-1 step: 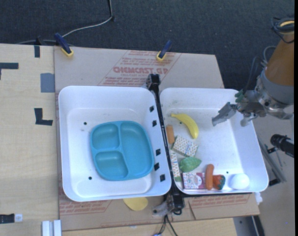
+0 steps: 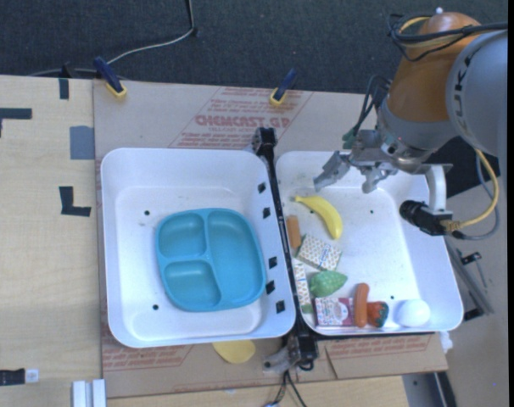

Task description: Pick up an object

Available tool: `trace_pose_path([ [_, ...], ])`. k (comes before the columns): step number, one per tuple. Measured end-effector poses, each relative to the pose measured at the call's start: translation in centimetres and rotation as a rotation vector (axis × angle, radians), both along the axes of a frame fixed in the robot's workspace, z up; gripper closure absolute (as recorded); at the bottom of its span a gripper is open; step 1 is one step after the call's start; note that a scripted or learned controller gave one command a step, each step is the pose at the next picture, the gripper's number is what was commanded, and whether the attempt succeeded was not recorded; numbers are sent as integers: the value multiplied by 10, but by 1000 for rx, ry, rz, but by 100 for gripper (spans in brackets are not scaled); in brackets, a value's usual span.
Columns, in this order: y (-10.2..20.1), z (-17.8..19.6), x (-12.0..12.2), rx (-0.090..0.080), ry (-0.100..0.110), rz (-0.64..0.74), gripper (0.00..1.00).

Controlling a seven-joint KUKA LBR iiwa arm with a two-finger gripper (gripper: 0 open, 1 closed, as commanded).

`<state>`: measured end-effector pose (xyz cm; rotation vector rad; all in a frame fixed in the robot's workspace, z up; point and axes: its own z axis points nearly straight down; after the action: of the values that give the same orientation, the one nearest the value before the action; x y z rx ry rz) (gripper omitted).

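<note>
**Camera view: gripper spread open above the right bin, nothing held**

Camera view shows 2 white bins side by side on a cardboard sheet. The left bin (image 2: 121, 227) is occupied by a blue divided plate (image 2: 210, 257) with 3 compartments, lying flat near the bin's middle.

The right bin (image 2: 427, 261) holds the loose items, gathered along its left and near sides. A yellow banana (image 2: 322, 214) lies on the bin floor toward the far left, curved, apart from the other pieces. Just beside the dividing wall a small orange cylinder (image 2: 293, 230) is seen. Nearer the camera are a pale patterned packet (image 2: 319, 252), a green leaf-shaped item (image 2: 326, 282), a red and white carton (image 2: 332, 311), a carrot-like orange piece (image 2: 361, 303) and a white egg-shaped object (image 2: 412, 313) in the near right corner.

The gripper (image 2: 352, 172) is recorded over the far part of the right bin, up and to the right of the banana. Its 2 fingers (image 2: 329, 175) are spread apart, and nothing is seen between them. No contact with the banana is visible.

A yellow disc (image 2: 233, 351) is partly visible on the bench just past the near edge of the left bin. 2 blue and yellow clamps (image 2: 110, 77) hold the far edge of the cardboard.
</note>
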<state>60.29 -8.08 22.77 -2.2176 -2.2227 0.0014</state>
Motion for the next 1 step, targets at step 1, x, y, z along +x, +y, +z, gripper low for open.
trace_pose_path([
  [1, -12, -138, 18, -1, -1, -1, 0],
])
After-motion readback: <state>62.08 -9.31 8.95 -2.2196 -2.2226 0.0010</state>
